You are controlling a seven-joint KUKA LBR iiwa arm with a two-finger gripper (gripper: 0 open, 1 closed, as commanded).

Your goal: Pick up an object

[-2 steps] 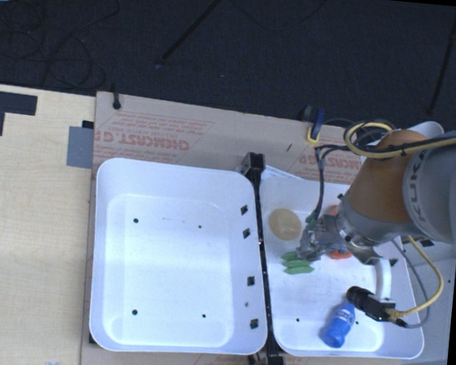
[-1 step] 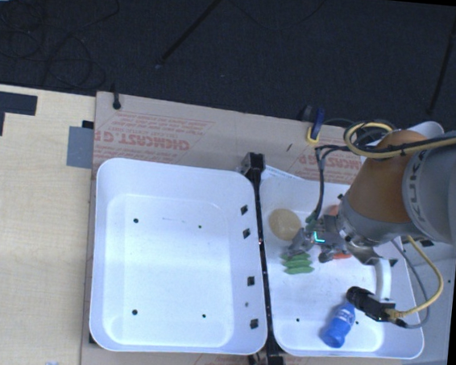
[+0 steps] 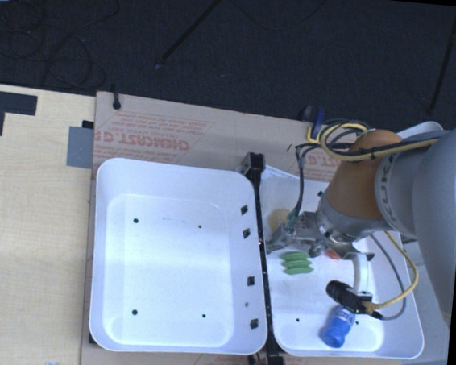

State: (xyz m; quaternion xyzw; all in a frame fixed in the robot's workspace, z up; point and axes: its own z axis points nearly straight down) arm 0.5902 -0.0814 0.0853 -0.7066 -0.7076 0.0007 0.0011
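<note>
My arm reaches in from the right over the right bin [image 3: 401, 342], and its gripper [image 3: 289, 237] hangs low near that bin's left side. A green ridged object [image 3: 296, 263] lies on the bin floor just below and right of the gripper. Just above the gripper, partly hidden by it, sits a small tan round object [image 3: 278, 219]. A blue bottle-like object [image 3: 337, 327] lies toward the bin's front right. Nothing shows between the fingers.
The left bin [image 3: 129, 200] sits beside the right one, with a black divider strip [image 3: 258, 254] between them. A black cable end [image 3: 349, 296] and yellow cable hang from the arm over the right bin. Cardboard lies under both bins.
</note>
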